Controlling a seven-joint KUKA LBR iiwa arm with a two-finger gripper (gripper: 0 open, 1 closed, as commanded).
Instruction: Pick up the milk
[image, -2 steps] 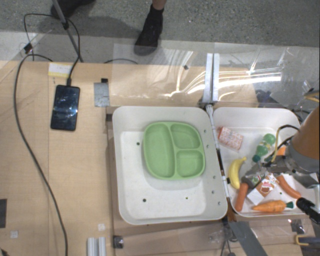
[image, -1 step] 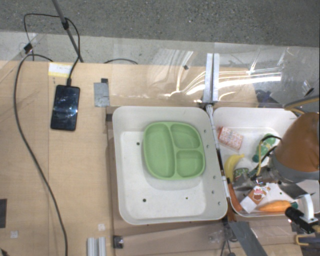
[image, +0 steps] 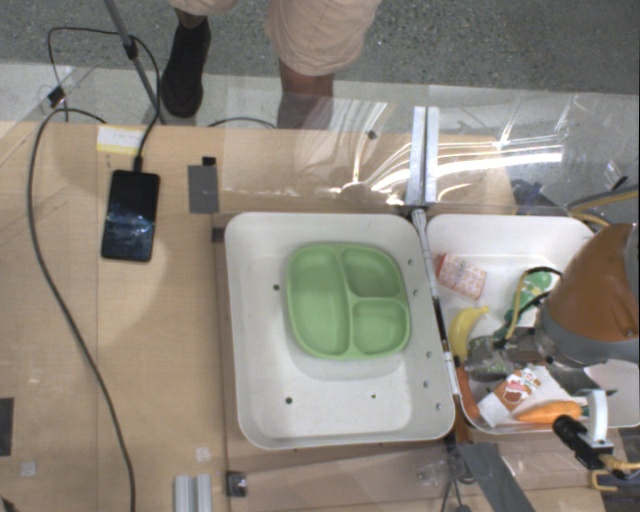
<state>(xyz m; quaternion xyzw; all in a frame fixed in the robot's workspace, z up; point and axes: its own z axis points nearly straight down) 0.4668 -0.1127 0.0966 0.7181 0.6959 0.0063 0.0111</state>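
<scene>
The small white milk carton (image: 512, 392) lying just below the hand (image: 487, 357), whose opening I cannot tell, looks light, stiff-sided and crushable, best pinched across its flat sides.

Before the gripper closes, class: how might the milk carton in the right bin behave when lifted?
The milk carton lies on its side against a carrot, so it may slide rather than roll. It looks like a small toy carton, probably light and fairly stiff. Its glossy faces could slip between the fingers.
</scene>
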